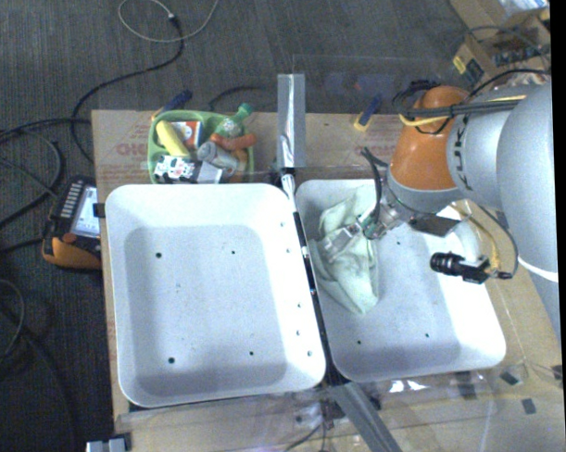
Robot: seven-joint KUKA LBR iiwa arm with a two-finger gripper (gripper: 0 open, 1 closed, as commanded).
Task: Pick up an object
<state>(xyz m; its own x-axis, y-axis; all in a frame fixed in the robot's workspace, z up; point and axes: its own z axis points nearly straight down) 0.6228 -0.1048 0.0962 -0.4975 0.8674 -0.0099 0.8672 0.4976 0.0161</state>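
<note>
A pale green crumpled cloth (352, 260) lies in the right bin (435, 340), against its left wall. My gripper (355, 233) reaches in from the right, under the orange wrist band, and its tip sits on the cloth's upper part. Folds of the cloth bunch up around the tip.
The left bin (211, 288) stands beside the right one. A small green basket (199, 147) with several toys sits behind the left bin. A black cylindrical part (456, 264) with cables hangs off the arm over the right bin. The arm's grey body covers the far right.
</note>
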